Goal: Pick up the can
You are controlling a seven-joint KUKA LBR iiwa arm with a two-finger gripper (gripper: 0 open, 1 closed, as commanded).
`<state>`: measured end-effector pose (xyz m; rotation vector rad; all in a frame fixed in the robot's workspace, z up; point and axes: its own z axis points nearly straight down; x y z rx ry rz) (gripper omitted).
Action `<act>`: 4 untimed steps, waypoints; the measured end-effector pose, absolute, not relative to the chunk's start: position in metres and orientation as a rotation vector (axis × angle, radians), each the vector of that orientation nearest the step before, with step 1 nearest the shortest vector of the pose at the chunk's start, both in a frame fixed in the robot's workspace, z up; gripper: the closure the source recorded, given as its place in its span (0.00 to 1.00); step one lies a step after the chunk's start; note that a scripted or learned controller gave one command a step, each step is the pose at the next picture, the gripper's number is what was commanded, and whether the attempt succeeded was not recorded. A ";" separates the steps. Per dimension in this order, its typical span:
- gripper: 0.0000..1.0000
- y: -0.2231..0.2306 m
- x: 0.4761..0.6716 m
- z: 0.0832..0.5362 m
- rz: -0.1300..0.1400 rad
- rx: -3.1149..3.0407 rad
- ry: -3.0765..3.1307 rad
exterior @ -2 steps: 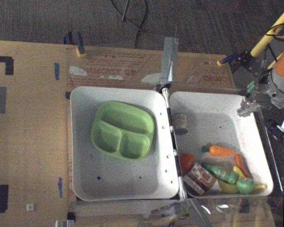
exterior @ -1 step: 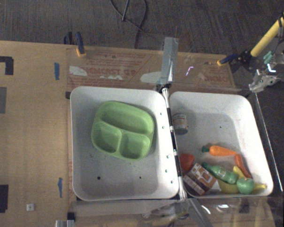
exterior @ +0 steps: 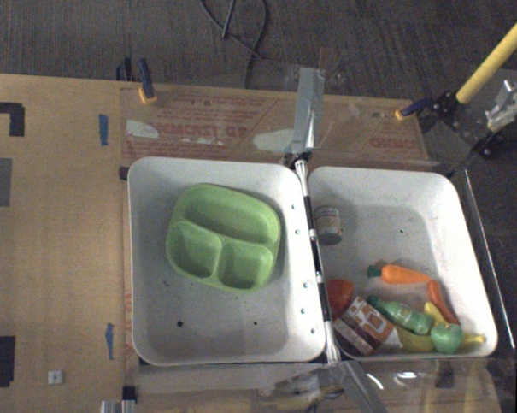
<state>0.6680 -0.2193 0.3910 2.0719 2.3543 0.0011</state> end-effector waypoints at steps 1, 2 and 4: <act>1.00 -0.220 0.666 0.398 0.002 2.048 2.371; 1.00 -0.221 0.668 0.437 0.002 1.940 2.460; 1.00 -0.195 0.636 0.249 0.002 2.245 2.195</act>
